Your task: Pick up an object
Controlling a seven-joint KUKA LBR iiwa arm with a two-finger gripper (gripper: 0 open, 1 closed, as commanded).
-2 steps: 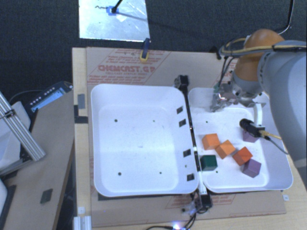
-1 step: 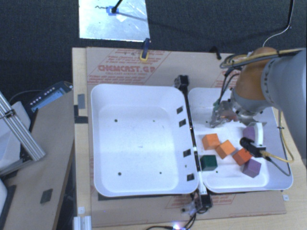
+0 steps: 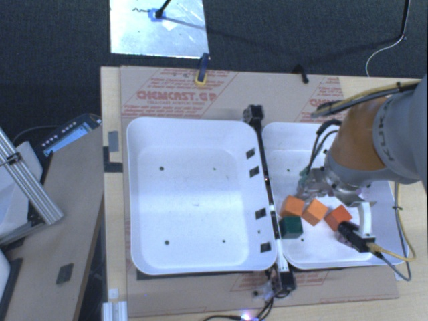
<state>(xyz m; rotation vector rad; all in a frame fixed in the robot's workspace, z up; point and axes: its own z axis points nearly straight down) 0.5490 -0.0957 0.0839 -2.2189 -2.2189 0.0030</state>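
Observation:
In the right bin (image 3: 287, 154), three orange blocks lie in a row near the front: one (image 3: 292, 206) on the left, one (image 3: 314, 211) in the middle and a redder one (image 3: 338, 217) on the right. A dark green block (image 3: 290, 228) sits just in front of the left orange block. My gripper (image 3: 309, 184) hangs low over the bin, directly behind the left and middle orange blocks. The wrist hides its tips.
The left bin (image 3: 144, 179) stands beside the right one, joined by a divider with black clips (image 3: 261, 179). Both rest on a cardboard sheet (image 3: 180, 92). A shiny metal plate (image 3: 157, 19) lies at the back, and an aluminium rail (image 3: 27, 179) lies at the far left.

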